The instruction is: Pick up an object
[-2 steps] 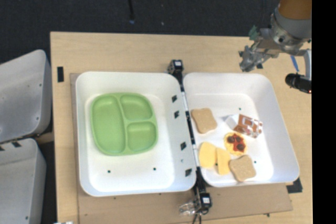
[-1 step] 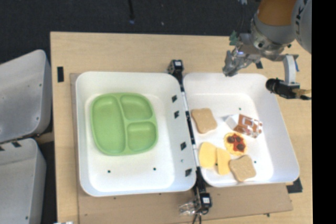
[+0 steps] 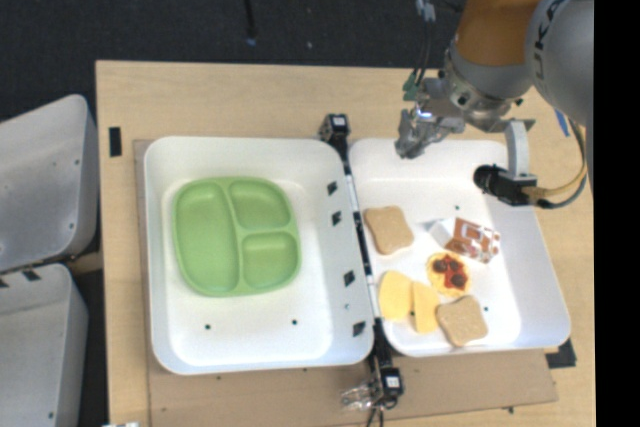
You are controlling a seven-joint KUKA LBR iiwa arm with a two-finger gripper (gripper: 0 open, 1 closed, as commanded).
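Observation:
In the right bin [image 3: 530, 310] lie several food pieces: a slice of brown bread [image 3: 388, 229], yellow cheese slices [image 3: 408, 300], a second bread slice [image 3: 462, 321], a small round piece with red topping [image 3: 449, 272] and a clear packet with red-brown content [image 3: 472, 239]. My gripper [image 3: 412, 145] hangs over the far left corner of this bin, above and behind the first bread slice. Nothing shows between its fingers.
The left bin [image 3: 160, 315] holds a green divided plate [image 3: 238, 235]. A ridge with black clips [image 3: 353, 245] separates the bins. A black cable piece [image 3: 505, 183] hangs from the arm over the right bin's far side. Grey chairs [image 3: 40, 185] stand to the left.

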